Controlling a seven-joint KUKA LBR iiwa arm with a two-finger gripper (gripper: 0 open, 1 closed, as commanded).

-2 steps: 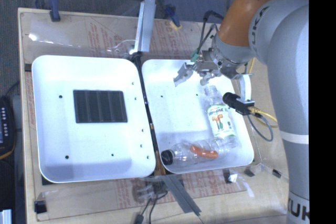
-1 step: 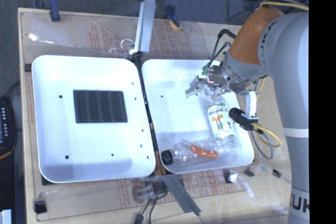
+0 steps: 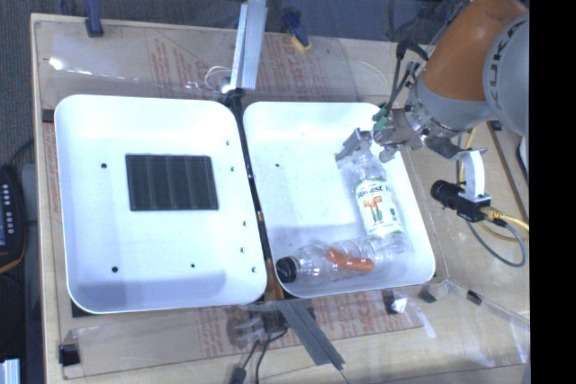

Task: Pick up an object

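A clear plastic bottle with a green-and-orange label (image 3: 376, 204) is lying along the right side of the right bin (image 3: 297, 139), its neck pointing up toward the gripper (image 3: 360, 144). It is probably light, smooth and slippery, and likely to dent, so taking it across the labelled middle looks safest. Whether the gripper is spread or pressed together cannot be told. A second clear bottle with a black cap (image 3: 328, 262) is lying along the bin's near wall.

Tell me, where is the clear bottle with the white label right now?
The labelled bottle lies in the right bin, along its right wall, its top just below the gripper and its base by a second clear bottle along the near wall.
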